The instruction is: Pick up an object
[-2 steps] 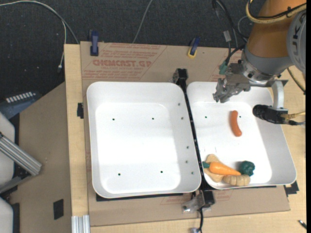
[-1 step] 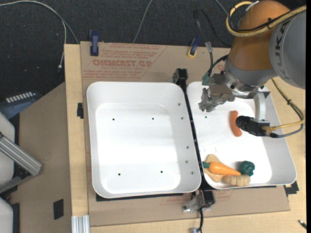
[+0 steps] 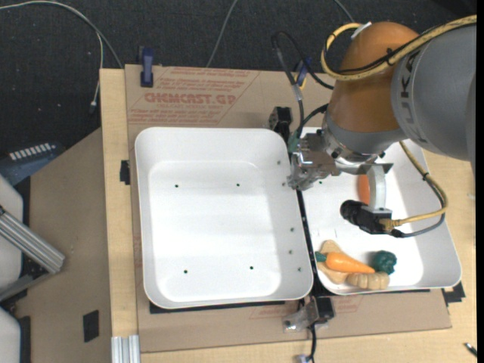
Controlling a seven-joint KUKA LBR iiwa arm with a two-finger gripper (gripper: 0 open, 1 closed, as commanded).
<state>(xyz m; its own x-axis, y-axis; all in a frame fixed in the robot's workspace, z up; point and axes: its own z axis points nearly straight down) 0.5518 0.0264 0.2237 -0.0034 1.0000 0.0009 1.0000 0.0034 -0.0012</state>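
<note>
Pincer of grey metal (image 3: 302, 174) by the wall between two bins, toys not picked up.
Below it and a bit to its right in the picture, an orange plastic carrot (image 3: 344, 262), a dark green lumpy toy (image 3: 384, 262) and a tan peanut-shaped toy (image 3: 368, 280) lie close together in the right shallow white bin (image 3: 423, 255), well apart from the pincer. A small orange thing (image 3: 364, 186) just right of it is partly hidden by the arm. I cannot tell if the pincer is wide or narrow. The left shallow white bin (image 3: 219, 203) lies to its left. Both sit on a brown cardboard bench (image 3: 197, 97) over dark carpet (image 3: 53, 74).
</note>
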